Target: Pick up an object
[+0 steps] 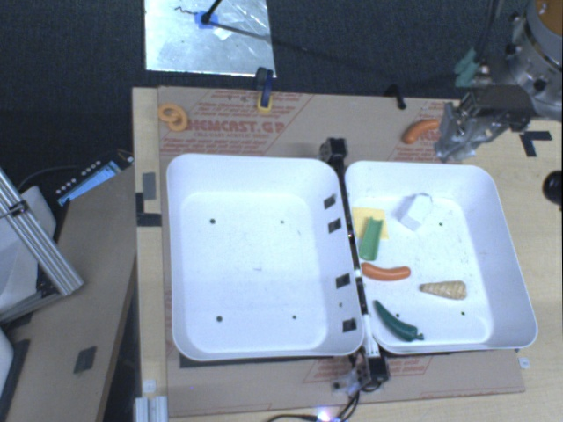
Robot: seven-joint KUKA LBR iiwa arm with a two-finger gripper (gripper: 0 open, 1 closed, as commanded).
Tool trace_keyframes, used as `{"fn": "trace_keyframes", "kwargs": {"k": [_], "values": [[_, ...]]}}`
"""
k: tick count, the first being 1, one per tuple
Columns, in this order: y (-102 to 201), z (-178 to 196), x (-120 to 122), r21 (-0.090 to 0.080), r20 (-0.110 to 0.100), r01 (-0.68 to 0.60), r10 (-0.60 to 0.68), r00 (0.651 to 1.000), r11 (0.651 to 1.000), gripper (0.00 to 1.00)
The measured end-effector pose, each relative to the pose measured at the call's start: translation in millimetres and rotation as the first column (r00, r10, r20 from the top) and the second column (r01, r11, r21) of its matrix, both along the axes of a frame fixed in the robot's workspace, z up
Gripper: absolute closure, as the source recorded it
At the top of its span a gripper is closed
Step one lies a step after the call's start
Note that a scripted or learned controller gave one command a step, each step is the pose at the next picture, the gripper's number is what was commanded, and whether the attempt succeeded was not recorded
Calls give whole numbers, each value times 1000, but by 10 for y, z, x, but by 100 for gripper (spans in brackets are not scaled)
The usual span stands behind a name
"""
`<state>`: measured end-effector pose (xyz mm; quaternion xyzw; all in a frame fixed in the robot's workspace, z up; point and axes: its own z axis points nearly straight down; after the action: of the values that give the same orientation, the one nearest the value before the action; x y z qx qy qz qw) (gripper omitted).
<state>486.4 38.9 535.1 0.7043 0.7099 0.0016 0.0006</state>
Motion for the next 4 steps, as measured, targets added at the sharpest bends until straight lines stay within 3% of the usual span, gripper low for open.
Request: {"fn": "trace_keyframes", "kwargs": {"k": [2, 3, 4], "values": [[822, -1, -3, 1, -1, 0, 0, 1000, 1000, 100], [1124, -2574, -19, -5, -18, 6, -6, 1000, 1000, 100], [1426, -1432, 222, 4, 10, 1, -1, 1000, 1000, 100]]}}
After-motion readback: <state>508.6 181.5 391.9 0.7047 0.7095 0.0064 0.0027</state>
